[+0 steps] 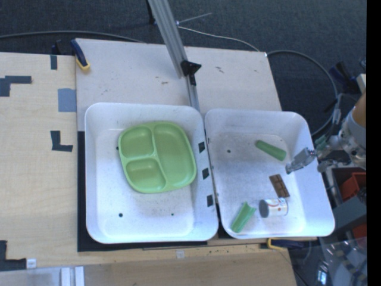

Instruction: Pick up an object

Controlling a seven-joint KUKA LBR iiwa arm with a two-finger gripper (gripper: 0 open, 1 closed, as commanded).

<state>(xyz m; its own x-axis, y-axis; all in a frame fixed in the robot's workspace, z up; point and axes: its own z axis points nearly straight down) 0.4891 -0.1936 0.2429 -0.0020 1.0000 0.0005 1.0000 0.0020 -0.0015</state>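
The right bin holds several small objects. A green cylinder lies near its back right. A brown bar rests toward the front right, with a small white and red cup on its side just in front of it. A green wedge-shaped piece lies at the front middle. My gripper hangs over the right rim of this bin, right of the green cylinder and above the brown bar, with nothing seen in it.
The left bin contains a light green divided plate. A metal pole slants down to the seam between the bins. Cables and equipment crowd the floor at the right. A blue and yellow clamp sits on the bench's back left.
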